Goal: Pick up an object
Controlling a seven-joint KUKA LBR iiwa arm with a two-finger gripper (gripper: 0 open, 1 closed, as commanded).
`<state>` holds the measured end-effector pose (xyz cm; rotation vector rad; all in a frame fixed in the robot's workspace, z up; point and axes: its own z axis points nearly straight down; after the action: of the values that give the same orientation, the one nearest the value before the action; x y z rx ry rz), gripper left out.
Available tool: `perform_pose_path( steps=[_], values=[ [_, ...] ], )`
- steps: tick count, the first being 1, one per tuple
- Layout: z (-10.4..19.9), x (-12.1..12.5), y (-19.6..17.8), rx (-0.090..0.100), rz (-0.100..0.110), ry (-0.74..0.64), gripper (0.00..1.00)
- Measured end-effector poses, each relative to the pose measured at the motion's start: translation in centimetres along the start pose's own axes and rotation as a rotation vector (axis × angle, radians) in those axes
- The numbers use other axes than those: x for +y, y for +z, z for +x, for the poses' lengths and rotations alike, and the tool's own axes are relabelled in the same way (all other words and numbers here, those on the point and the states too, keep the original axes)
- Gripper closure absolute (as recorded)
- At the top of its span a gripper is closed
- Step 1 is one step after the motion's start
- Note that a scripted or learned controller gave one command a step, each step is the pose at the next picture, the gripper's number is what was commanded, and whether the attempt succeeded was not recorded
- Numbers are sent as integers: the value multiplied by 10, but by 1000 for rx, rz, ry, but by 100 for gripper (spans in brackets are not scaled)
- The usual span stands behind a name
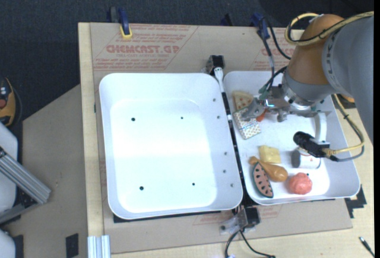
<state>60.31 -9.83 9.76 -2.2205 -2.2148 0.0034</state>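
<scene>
A: Start with the big things. What is on the bench?

B: Two white bins. The left bin [119, 132] is the larger in view. The right bin [343, 182] holds the clutter, and the grey arm [350, 49] reaches over its upper part.

A: And the gripper?

B: The gripper [259, 110] hangs low near the right bin's upper left corner, just beside a tan wedge [241, 99] and a small patterned packet [249, 127]. Whether its fingers stand apart or together, I cannot tell; they are too blurred and small.

A: Which thing would you go for?

B: The packet or the wedge, since they lie nearest. The packet looks flat, light and probably soft, so I would judge it apt to slide or crumple; pinch it across its narrow width. The wedge looks like light toy food, likely stiff; grip it across the thick end.

A: The others?

B: Farther down lie a watermelon slice [262, 180], a yellow block [269, 153], an orange piece [275, 171] and a red ball [300, 183]. The ball looks smooth and may roll out of a pinch.
</scene>
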Motion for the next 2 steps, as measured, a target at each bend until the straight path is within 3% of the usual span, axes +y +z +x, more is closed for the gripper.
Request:
perform_pose_path(
  steps=[1,2],
  values=[
    [-8,27,-3,-13,-23,4,0],
    [-41,-38,7,-4,-19,3,0]
  ],
)
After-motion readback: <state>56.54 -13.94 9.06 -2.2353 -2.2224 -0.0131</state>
